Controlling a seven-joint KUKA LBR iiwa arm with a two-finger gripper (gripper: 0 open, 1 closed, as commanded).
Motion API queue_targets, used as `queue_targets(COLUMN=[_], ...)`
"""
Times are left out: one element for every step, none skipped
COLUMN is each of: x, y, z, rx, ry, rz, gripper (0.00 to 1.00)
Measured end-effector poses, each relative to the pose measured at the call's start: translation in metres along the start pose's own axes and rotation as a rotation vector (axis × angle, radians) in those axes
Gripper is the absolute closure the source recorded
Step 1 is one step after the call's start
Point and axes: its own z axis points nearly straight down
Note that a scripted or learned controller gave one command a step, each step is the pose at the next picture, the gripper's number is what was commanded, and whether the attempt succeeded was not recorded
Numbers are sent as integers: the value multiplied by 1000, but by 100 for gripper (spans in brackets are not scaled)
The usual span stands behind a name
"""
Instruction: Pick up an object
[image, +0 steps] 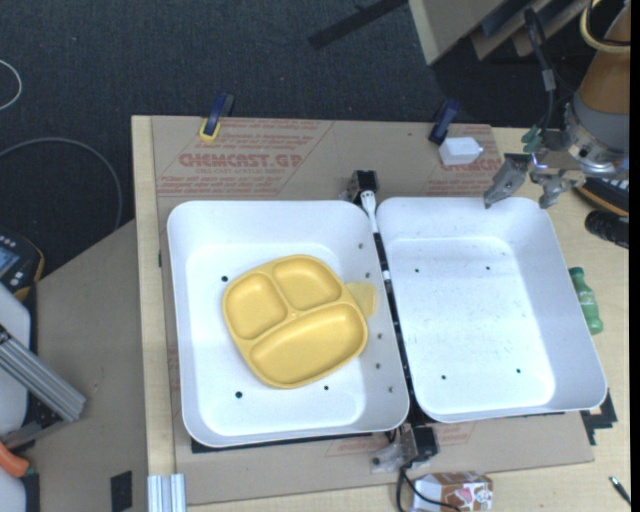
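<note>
I saw the yellow tray (292, 320) lying flat in the left bin (190, 235), near its centre. The right bin (560, 250) sat beside it. The gripper (525, 185) hovered at 1 o'clock, over the right bin's far rim, fingers (500, 188) spread, holding nothing.

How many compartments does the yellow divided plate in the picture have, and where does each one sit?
3. The yellow plate lies in the left bin. Two smaller compartments sit side by side along its far edge, one left and one right; one large compartment spans its near side. None looks hidden.
</note>
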Motion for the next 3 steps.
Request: queue_targets(x=[20,76,120], y=[-46,-97,-182], z=[-110,-187,-316], rx=[-9,-9,-18], ry=[-2,0,1], rz=[-2,-6,-6], gripper=[0,0,0])
